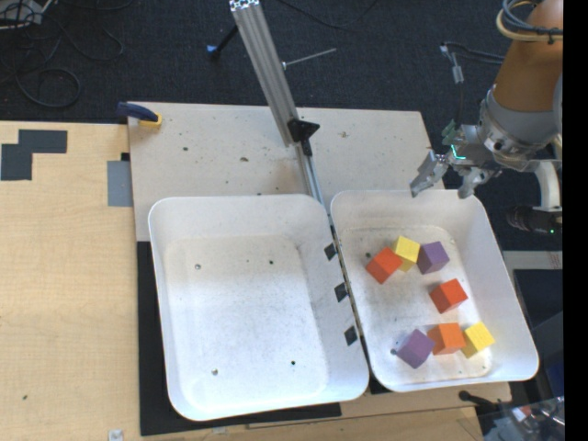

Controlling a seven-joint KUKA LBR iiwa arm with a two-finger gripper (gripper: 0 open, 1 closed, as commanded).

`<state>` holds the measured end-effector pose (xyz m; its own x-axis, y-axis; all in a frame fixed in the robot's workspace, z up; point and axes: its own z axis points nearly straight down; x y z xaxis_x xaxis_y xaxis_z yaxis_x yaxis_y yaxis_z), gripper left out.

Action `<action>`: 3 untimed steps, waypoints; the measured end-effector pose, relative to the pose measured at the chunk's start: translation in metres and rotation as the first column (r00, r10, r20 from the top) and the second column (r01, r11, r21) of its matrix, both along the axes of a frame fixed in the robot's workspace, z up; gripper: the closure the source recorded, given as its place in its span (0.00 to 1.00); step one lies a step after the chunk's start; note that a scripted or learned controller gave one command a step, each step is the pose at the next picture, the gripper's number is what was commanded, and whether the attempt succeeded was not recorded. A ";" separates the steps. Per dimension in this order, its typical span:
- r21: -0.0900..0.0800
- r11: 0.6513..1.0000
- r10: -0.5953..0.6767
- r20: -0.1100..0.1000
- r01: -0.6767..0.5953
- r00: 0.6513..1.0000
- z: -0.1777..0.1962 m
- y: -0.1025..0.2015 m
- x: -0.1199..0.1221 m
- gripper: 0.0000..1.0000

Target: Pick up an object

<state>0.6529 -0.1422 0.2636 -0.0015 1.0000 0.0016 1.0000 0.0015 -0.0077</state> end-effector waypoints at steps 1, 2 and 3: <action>-0.002 1.000 0.003 0.004 -0.003 1.000 0.003 0.000 0.001 0.00; 0.000 1.000 0.000 -0.001 0.000 1.000 -0.062 0.002 0.002 0.00; -0.001 1.000 0.000 0.000 0.000 1.000 -0.107 0.002 0.006 0.00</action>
